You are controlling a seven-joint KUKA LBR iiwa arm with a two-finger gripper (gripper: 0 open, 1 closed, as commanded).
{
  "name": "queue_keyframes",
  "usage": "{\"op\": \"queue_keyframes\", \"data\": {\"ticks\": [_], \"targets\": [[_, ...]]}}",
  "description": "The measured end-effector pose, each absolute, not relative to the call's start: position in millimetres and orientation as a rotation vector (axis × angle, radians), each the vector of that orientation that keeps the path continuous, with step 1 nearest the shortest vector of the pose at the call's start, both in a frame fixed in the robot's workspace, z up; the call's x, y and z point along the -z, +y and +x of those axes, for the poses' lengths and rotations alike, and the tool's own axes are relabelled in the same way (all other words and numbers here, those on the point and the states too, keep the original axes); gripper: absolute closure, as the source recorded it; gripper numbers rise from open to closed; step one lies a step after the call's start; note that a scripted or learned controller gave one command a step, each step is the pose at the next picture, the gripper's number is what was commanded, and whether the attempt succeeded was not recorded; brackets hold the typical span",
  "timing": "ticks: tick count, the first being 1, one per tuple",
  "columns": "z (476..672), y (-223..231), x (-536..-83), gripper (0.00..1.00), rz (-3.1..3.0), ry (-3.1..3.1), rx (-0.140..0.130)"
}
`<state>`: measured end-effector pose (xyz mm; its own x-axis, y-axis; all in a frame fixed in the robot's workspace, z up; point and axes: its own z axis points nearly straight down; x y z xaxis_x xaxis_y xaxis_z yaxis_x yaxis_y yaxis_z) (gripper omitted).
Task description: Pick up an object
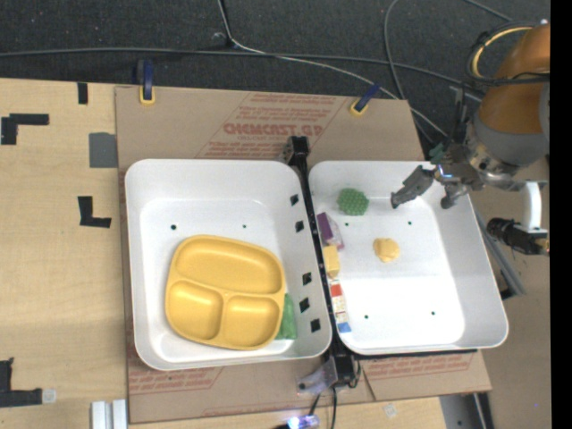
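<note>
1. We see the gripper hovering over the upper right of the right bin, its two fingers spread apart with nothing between them
2. Near it to the left lies a green knobbly ball; a small yellow lump sits lower, apart from both
3. Along the bin's left wall we make out a row of small pieces: a purple one, a yellow block and a red, white and blue piece
4. The left bin holds a yellow divided tray with a green thing at its right edge
5. We judge the ball or lump likeliest; both are rounded, with no clear long axis or heading
6. The risk: a rounded piece may roll or squirt from closing fingers, and the wall pieces leave little finger room
</note>
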<state>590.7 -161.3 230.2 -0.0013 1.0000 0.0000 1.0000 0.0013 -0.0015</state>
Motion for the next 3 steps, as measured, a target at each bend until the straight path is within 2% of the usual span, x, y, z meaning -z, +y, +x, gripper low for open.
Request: {"op": "queue_keyframes", "data": {"ticks": [2,3], "targets": [[578.4,-164,-124,0.0,-2.217,-2.219,-0.006],[578.5,-164,-83,0.0,-2.221,-2.224,-0.003]]}}
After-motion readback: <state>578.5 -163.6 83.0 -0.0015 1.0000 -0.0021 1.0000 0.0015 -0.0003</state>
